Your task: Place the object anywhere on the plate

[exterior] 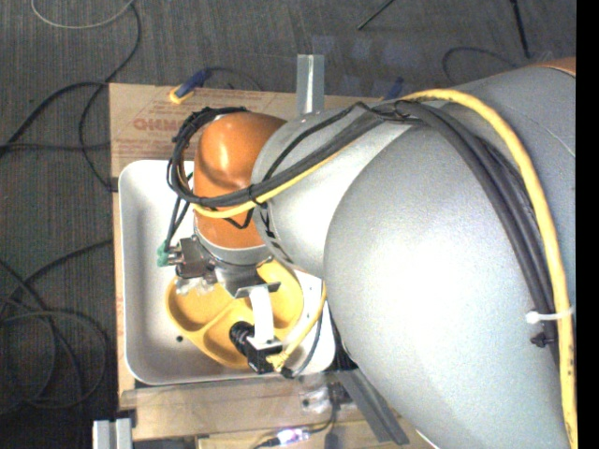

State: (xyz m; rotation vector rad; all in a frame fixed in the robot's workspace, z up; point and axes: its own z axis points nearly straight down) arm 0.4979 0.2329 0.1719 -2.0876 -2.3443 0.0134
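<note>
Closest to the lens you've got the big grey arm casing (440, 279), taking up the whole right half of the view, w/ a bundle of black and yellow cables (505, 148) running along its top and curling down toward the wrist. Further from the lens, the glossy orange band (229, 157) sits over the bin on the view's left. Under the band the grey wrist leads down to the gripper (223, 267), which hangs right above the plate. You're seeing the gripper from behind and above, so its working end is hidden by its own body: can't tell how wide it stands, nor whether it has hold of anything. Beneath it lies the yellow round plate (185, 309), flat on the floor of the shallow white plastic bin (140, 241), toward the bin's near end. The plate shows as a crescent on the gripper's left in the view and a strip on its right, its middle covered by the wrist. The object itself: can't pick it out, so its pos. relative to gripper or plate can't be told. The bin rests on a brown cardboard sheet (150, 124) w/ red print. At the sheet's far edge there's a small blue-and-yellow piece (187, 84) and an upright grey metal post (310, 80). Beyond lies dark carpet (56, 54) strewn w/ thin loose floor cables (398, 0).
</note>
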